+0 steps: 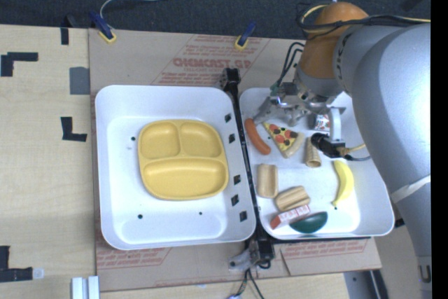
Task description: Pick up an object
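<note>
toy pizza slice point(283, 137) flat in right bin point(371, 217), beside hot dog point(257, 136)

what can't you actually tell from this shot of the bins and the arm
- Gripper: camera view; the wrist's bulk covers it, so its state is unclear.
- Right bin: its upper right part sits under the arm.
- Green object: partly behind the red packet; too small to identify.
</note>
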Available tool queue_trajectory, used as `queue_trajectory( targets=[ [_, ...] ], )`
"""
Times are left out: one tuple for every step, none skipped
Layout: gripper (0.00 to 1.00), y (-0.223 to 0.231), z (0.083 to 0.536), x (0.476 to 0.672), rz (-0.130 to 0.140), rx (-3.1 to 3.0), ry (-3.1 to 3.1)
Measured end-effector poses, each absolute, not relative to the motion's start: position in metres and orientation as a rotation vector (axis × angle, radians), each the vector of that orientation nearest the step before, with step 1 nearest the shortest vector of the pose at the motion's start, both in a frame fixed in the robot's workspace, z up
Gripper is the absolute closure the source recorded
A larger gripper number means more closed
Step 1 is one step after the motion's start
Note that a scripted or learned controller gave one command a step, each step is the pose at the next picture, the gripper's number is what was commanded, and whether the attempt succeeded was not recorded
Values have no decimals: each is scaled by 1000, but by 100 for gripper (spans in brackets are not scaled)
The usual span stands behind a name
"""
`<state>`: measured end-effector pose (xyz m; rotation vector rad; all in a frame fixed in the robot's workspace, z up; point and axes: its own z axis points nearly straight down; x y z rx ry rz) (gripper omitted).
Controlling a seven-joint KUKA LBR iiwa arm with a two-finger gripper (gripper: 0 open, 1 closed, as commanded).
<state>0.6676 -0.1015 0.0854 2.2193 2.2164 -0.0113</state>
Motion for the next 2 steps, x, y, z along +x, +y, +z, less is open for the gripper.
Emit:
queue_trajectory(
  targets=[
    [100, -100, 95, 668, -6, 2219, 2218],
    [0, -100, 95, 668, -7, 2218, 2218]
  ],
)
